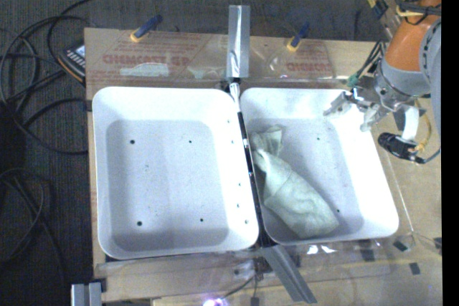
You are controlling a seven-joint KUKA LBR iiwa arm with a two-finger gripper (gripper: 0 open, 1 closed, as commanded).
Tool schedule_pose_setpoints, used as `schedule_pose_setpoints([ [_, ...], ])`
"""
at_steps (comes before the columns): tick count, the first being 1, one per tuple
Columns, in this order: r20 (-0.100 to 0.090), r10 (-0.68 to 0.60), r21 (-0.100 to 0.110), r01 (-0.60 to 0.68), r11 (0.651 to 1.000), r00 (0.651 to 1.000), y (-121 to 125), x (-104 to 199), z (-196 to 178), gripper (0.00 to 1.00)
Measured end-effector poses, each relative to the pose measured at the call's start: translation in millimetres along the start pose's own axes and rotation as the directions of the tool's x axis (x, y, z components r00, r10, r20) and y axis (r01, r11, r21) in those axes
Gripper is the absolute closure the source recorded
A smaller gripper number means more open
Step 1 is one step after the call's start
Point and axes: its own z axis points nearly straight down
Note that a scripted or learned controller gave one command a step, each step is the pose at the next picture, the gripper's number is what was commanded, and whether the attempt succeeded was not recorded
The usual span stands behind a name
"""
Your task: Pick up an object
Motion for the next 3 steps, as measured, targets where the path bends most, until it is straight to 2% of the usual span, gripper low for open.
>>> schedule_pose_setpoints([
  [1,0.0,0.023,-0.001,-0.023,1.0,1.0,-63.2,2.6,-113.3,0.0],
  [2,-0.001,-0.069,0.001,0.069,0.998,0.998,-59.8,-7.1,-59.5,0.0],
  [3,0.0,-0.059,-0.001,0.059,0.998,0.998,-28.1,40.0,60.8,0.0],
])
